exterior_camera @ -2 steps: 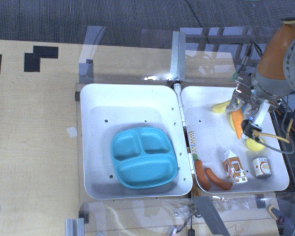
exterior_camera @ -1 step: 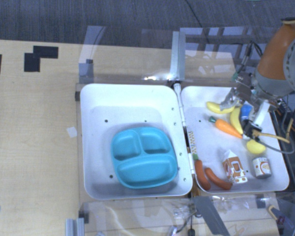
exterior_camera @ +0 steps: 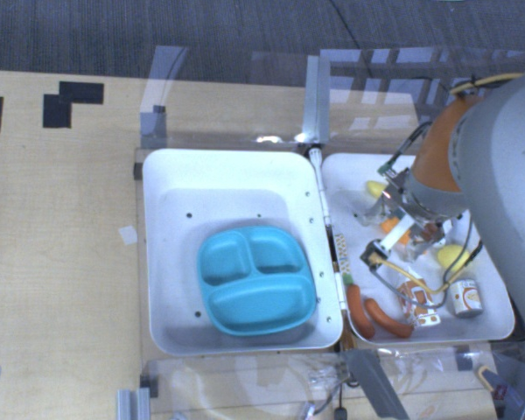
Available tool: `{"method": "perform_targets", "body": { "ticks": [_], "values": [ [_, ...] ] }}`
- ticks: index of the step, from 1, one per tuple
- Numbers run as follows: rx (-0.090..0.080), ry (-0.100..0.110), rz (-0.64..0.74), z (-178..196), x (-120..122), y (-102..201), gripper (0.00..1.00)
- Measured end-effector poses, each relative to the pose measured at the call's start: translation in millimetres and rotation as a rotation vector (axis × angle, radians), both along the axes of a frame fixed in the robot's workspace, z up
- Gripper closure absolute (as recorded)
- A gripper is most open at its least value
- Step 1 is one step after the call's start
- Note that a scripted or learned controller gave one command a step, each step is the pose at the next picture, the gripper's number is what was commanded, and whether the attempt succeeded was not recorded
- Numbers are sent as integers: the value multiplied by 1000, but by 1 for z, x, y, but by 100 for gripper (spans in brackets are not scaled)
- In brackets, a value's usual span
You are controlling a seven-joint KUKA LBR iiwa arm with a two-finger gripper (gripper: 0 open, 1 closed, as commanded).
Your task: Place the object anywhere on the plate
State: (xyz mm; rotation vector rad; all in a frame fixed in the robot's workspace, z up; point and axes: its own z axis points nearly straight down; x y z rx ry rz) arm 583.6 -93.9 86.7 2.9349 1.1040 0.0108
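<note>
The gripper (exterior_camera: 401, 234) sits low in the right-hand white bin (exterior_camera: 499, 326), below the arm's orange band (exterior_camera: 433, 160); you cannot tell from this view how it is set or whether it has anything in its grasp. Just beyond the gripper, toward the front wall of that bin, you see a brown sausage-shaped object (exterior_camera: 378, 315). Beside the gripper lie a round yellow object (exterior_camera: 452, 256) and a small can (exterior_camera: 465, 297); another small yellow object (exterior_camera: 376, 188) lies behind it. Well apart from the gripper, across the divider, the blue three-compartment plastic plate (exterior_camera: 256, 280) rests flat in the left-hand white bin (exterior_camera: 171, 234).
</note>
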Motion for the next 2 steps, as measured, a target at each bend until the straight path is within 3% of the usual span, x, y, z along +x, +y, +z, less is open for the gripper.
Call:
{"method": "perform_targets", "body": {
  "ticks": [1,2],
  "values": [
    [-2,-6,5,8,2,1,100],
    [1,7,75,95,30,51,100]
  ]
}}
